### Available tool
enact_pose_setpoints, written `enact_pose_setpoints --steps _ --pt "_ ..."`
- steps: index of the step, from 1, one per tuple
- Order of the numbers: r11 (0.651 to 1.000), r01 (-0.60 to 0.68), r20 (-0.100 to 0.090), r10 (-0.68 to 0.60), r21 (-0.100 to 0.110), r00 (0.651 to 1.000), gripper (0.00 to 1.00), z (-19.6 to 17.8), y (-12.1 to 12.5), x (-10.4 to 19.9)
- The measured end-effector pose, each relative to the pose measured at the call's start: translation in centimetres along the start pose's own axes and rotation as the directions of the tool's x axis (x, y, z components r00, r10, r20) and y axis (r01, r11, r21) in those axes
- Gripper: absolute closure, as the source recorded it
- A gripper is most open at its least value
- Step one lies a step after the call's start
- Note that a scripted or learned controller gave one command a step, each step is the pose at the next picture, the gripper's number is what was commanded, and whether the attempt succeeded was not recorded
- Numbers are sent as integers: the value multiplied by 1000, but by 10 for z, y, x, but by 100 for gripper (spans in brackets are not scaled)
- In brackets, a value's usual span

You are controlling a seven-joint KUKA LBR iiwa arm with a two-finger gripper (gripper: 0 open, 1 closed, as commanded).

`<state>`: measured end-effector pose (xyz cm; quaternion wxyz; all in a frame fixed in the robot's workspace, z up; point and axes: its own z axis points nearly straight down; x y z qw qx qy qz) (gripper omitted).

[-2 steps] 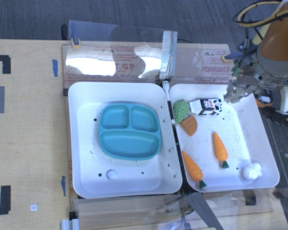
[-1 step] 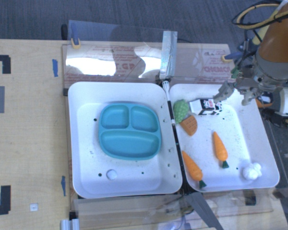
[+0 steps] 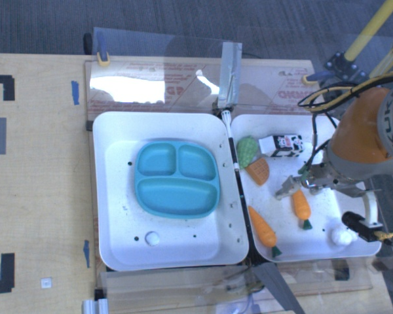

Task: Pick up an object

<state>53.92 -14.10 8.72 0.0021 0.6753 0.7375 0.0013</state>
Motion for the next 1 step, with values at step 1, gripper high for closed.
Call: enact_pose_setpoints --steps 1 --pt "1000 -2 2 2 -7 1000 100 -11 2 -1"
